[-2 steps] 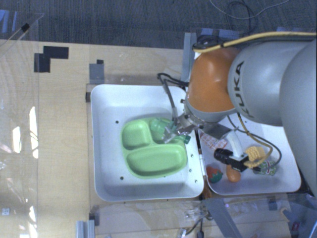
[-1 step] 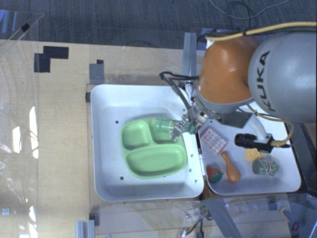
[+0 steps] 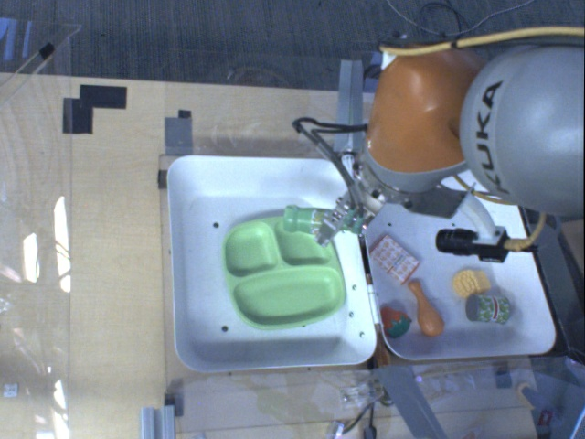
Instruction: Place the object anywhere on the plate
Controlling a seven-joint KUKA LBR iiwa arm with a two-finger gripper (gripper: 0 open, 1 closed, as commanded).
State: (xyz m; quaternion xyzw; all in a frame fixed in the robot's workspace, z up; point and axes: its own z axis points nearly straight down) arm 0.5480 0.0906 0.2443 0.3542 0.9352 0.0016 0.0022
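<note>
Above the left bin, the gripper had its fingers clamped on a pale green bottle, held over the far right compartment of the green plate; food toys lay in the right bin.

Pale green bottle lies tilted over the green plate's upper-right compartment.
</note>
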